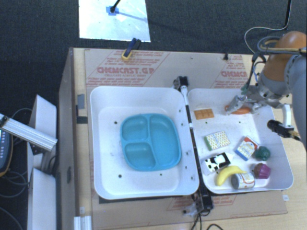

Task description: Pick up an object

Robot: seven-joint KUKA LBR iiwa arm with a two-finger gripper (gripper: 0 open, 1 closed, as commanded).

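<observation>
Hovering low over the right bin, far corner.
The hand sits right at an orange object on the bin floor; whether it's clenched or released, I can't tell.

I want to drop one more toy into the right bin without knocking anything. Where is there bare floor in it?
In the right bin, the best bare patch lies mid-floor, between the orange card, the patterned block and the gripper. The near end is crowded: banana, can, cow toy, small box.
</observation>
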